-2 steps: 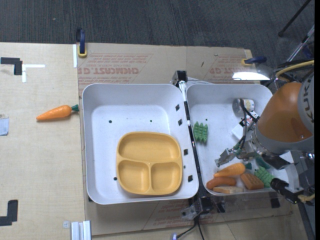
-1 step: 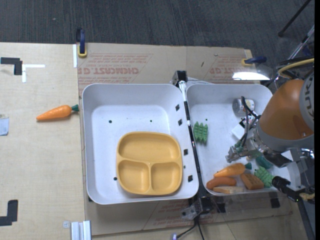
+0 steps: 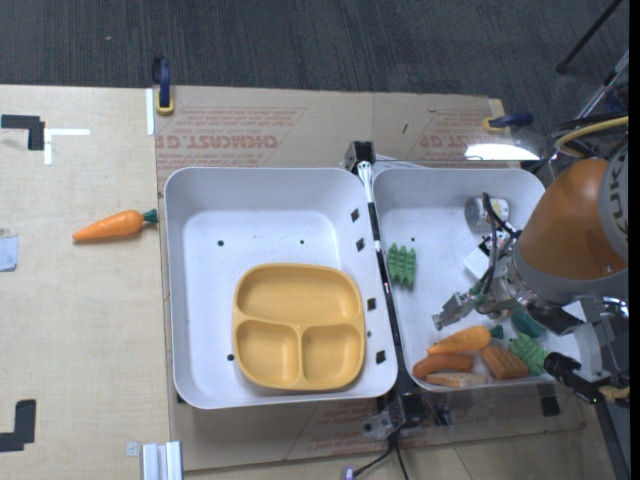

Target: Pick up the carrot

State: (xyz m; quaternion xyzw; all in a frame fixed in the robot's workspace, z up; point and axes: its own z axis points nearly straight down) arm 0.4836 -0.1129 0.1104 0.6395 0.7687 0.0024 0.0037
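Observation:
One orange carrot [image 3: 110, 226] with a green top lies on the bare bench, left of the left bin [image 3: 200, 228]. A second carrot-like orange piece [image 3: 460, 340] lies near the front of the right bin [image 3: 450, 173]. My gripper [image 3: 447, 315] hangs low in the right bin, just above and slightly left of that orange piece, pointing left. I see nothing held in it. The arm's orange band [image 3: 575, 228] covers the bin's right side.
A yellow divided plate [image 3: 298, 325] sits in the left bin. The right bin also holds a green ridged piece [image 3: 401, 265], a reddish sausage [image 3: 442, 365], an orange-brown block [image 3: 503, 362] and a green toy [image 3: 527, 351] crowded at the front.

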